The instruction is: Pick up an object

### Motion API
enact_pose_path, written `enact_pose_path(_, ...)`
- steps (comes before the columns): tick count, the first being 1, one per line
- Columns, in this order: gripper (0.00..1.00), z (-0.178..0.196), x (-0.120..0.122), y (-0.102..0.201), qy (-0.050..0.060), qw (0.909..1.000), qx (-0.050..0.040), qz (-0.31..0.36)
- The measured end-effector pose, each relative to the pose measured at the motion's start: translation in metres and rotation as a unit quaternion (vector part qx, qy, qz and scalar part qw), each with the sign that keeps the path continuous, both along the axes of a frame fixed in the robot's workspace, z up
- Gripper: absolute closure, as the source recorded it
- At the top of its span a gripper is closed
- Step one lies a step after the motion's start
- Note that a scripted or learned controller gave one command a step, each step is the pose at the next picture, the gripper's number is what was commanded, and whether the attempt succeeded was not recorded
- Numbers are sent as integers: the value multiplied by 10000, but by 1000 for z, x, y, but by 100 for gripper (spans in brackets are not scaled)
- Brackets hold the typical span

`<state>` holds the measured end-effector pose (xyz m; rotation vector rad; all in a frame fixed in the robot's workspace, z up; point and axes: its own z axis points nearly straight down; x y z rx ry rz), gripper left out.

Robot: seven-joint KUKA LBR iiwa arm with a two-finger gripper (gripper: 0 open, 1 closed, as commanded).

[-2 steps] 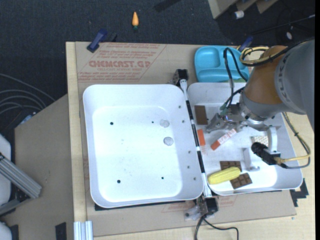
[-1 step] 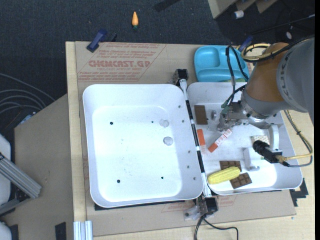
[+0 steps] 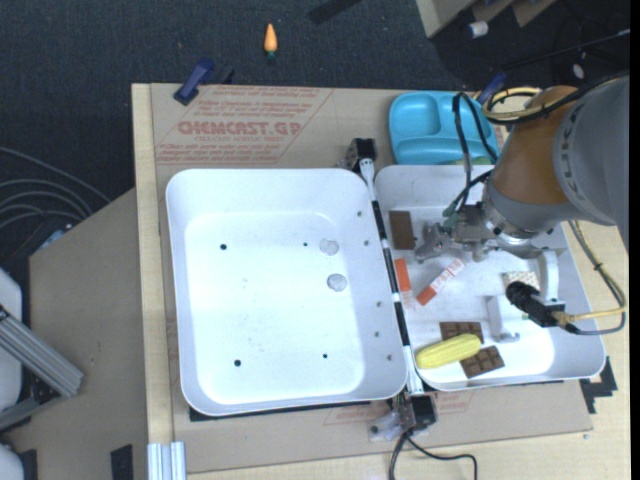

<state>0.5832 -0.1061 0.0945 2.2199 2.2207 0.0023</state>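
Observation:
My gripper [image 3: 443, 242] is low in the right bin [image 3: 580, 353], near its back left part, with the grey arm and its orange band behind it to the right. Just left of it lies a brown rectangular piece [image 3: 401, 230]. Below it are a white and red tube [image 3: 451, 269], a small orange block [image 3: 428, 293] and an orange strip [image 3: 403, 274]. Toward the front lie a yellow corn cob [image 3: 448, 350], two brown chocolate bars [image 3: 460, 330] [image 3: 482, 361] and a grey block [image 3: 495, 318]. Nothing shows between the gripper's tips.
The left bin [image 3: 200, 218] holds two small clear discs [image 3: 329, 247] [image 3: 337, 283]. A light blue tray [image 3: 432, 128] stands behind the right bin. A blue clip [image 3: 193, 81] lies at the bench's back left edge, and an orange carrot toy [image 3: 270, 38] on the floor.

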Motion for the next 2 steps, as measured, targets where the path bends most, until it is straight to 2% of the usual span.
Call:
enact_pose_path(1, 100, 10, 0, 0, -7, 10000, -1, 1)
enact_pose_path(2, 0, 10, 0, 0, -6, 10000, 0, -1)
